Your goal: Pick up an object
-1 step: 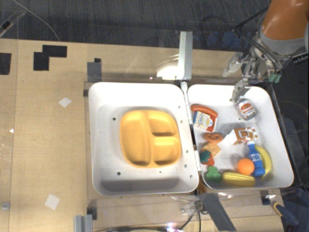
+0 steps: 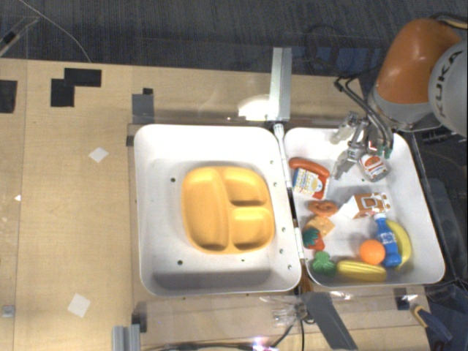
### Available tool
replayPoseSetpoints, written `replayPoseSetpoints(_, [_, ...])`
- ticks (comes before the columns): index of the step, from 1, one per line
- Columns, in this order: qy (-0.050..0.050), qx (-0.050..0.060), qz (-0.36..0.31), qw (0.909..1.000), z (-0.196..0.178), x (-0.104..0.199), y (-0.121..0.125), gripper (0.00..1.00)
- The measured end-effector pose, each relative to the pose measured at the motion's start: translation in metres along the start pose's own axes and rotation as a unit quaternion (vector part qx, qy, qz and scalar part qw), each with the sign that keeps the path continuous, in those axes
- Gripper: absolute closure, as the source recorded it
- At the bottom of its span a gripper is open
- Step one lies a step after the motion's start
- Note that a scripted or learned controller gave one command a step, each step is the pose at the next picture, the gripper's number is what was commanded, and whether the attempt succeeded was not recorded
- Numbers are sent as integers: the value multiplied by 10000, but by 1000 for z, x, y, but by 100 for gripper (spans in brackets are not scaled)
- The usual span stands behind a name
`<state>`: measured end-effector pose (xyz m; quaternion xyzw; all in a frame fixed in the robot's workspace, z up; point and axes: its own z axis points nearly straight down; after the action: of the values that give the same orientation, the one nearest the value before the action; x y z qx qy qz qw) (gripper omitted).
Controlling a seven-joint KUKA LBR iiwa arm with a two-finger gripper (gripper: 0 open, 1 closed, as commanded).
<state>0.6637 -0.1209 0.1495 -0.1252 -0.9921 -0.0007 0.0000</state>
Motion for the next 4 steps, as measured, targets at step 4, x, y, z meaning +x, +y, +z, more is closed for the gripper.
replayPoseSetpoints(4, [21,32,3926,9197,55,1,28,0])
